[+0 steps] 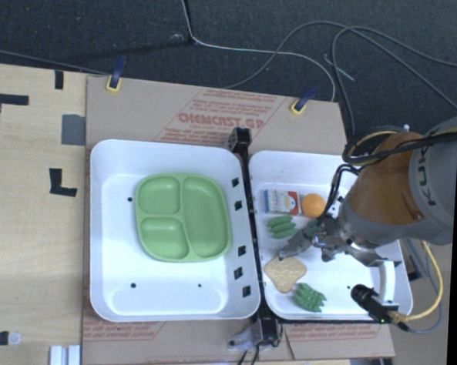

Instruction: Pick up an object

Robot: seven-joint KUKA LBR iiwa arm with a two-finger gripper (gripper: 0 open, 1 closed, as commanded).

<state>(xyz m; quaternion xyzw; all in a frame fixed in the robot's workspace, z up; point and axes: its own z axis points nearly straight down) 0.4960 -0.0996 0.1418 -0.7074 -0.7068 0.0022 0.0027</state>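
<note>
White right bin (334, 163): claw (292, 250) above bread slice (285, 274).

Arm (413, 189): cut off for you at the right edge. Right bin (291, 160): its right wall hidden beneath the arm. Small carton (280, 201): label too small to read.

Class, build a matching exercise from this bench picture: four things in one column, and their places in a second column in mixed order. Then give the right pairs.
Things:
1. green divided plate
2. orange ball
3. tan bread slice
4. small carton

Places:
A. right bin, left of the orange ball
B. middle of the left bin
C. right bin, near its front edge, below the gripper
D. right bin, beside the arm's orange band

Pairs: 1-B, 2-D, 3-C, 4-A
</note>
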